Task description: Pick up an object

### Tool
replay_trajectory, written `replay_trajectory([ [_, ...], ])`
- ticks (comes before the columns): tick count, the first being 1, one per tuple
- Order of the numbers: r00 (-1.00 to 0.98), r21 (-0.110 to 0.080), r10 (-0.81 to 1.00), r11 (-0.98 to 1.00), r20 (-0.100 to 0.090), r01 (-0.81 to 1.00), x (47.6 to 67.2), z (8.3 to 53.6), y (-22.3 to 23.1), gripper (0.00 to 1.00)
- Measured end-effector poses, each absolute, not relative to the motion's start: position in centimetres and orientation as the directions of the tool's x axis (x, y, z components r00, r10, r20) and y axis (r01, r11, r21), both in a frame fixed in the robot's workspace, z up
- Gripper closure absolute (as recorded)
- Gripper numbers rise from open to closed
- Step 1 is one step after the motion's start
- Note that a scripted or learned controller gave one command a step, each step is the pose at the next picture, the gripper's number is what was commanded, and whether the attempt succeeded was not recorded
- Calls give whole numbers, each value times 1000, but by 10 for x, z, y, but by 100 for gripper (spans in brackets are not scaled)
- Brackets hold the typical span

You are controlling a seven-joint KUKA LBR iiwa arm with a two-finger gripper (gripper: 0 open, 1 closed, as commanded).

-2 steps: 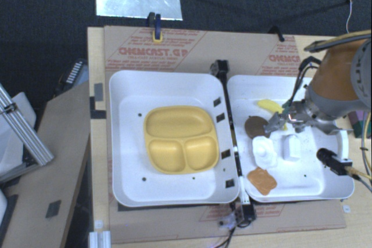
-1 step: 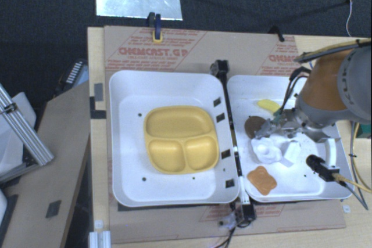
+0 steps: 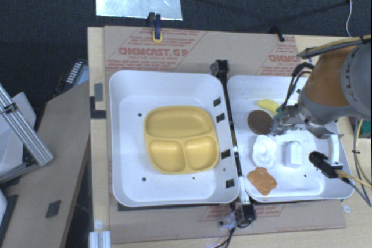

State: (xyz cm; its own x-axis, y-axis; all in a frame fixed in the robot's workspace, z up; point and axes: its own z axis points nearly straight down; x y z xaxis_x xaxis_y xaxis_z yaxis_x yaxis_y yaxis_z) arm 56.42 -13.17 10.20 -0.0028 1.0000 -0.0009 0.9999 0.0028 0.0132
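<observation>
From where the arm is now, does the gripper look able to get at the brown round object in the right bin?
Probably yes: the gripper hangs right beside the brown round object, whose top lies uncovered.

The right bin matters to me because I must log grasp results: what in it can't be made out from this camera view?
- Tool: too small and dark to tell whether it holds anything.
- Yellow object: partly covered by the arm.
- Brown round object: blurred, so its kind is unclear.
- Right bin: its far right wall is hidden under the arm.

One fixed camera looks down aslant over both bins.
</observation>
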Motion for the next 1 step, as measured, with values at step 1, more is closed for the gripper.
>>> replay_trajectory([
  [1, -4, 4, 1000, 4, -1, 1000, 571, 146, -130, 100],
])
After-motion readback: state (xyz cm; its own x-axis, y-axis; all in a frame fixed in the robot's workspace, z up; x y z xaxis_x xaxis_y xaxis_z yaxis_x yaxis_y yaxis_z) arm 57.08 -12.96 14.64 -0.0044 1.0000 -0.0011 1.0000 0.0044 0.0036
